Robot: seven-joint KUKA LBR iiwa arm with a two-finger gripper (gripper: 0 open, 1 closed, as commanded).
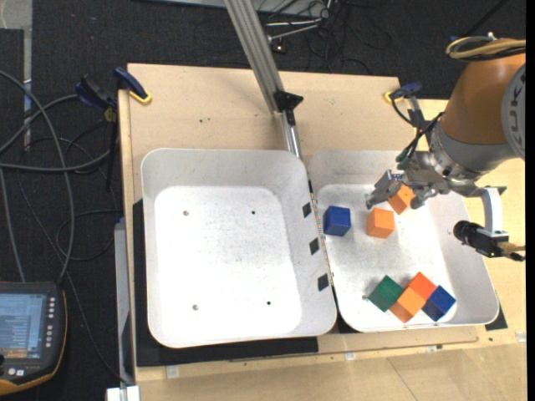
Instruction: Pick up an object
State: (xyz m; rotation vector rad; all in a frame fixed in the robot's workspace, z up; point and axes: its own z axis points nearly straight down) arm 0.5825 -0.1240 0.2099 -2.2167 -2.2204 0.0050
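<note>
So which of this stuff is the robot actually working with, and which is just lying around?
Part of the job:
- hand, shut on an orange block
- other blocks in the right bin: blue block, orange block below the hand, green block

Just lying about:
- left bin
- handheld screen
- blue clamps
- cables

Arm enters from the right, orange band above the wrist. Gripper (399,197) sits over the upper part of the right bin (476,282), with an orange cube (401,199) between its fingers, raised off the floor. Just below it, a second orange cube (380,222) rests on the bin floor; a blue cube (337,220) lies to that one's left, near the bin's left wall. At the bin's lower edge: green cube (386,293), orange block (413,296) and dark blue cube (439,302), clustered and touching. Left bin (221,249) alongside. Teach pendant (29,334) at lower left, off the bench.
</note>
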